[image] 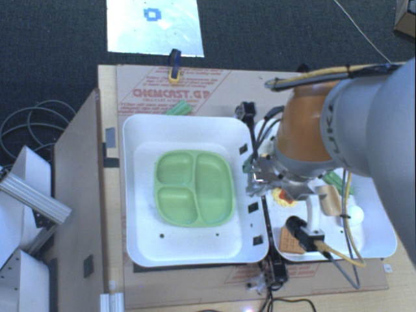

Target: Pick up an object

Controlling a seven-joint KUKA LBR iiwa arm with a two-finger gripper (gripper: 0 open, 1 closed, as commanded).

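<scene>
Arm [312, 125] lowered into right bin [380, 242], over small objects [330, 199]; hand state cannot be told. No grasp evident; lifting remains. Left bin [140, 174] holds a green tray [194, 188].

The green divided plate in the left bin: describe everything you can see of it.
The green divided plate is pale green, looks like smooth plastic, and is a rounded rectangle. Raised ridges split it into three compartments: two in the upper part, one long one along the lower edge. It lies flat, slightly rotated, on the floor of the left bin, near the middle. Its compartments hold nothing, and the arm is apart from it.
</scene>
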